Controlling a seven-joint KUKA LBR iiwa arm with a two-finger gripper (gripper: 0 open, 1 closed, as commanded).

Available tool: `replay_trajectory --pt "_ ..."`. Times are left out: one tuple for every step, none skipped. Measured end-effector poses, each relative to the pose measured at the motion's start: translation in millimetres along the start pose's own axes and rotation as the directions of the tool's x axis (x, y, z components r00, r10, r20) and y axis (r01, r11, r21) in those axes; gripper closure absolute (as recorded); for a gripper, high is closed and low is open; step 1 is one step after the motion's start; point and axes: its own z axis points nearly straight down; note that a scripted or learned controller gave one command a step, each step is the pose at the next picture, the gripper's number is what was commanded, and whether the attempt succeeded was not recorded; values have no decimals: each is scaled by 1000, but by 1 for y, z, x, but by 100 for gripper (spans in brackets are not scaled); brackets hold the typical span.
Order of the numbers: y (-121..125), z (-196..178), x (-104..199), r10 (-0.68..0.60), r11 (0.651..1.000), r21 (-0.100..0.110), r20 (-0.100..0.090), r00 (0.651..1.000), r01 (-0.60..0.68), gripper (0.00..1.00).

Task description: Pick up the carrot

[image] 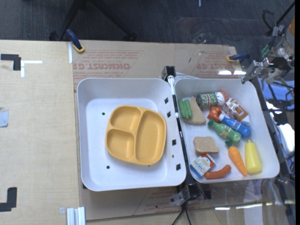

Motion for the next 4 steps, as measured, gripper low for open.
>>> replay_trajectory --pt "-58 50 -6 39 999 0 0 999 -39 0" --pt "-136 133 12 3 1000 2 -3 1000 -3 0" --pt "-168 164 75 -93 996 -2 -2 996 93 0" --pt "-166 156 74 -89 996 -4 -1 996 89 100"
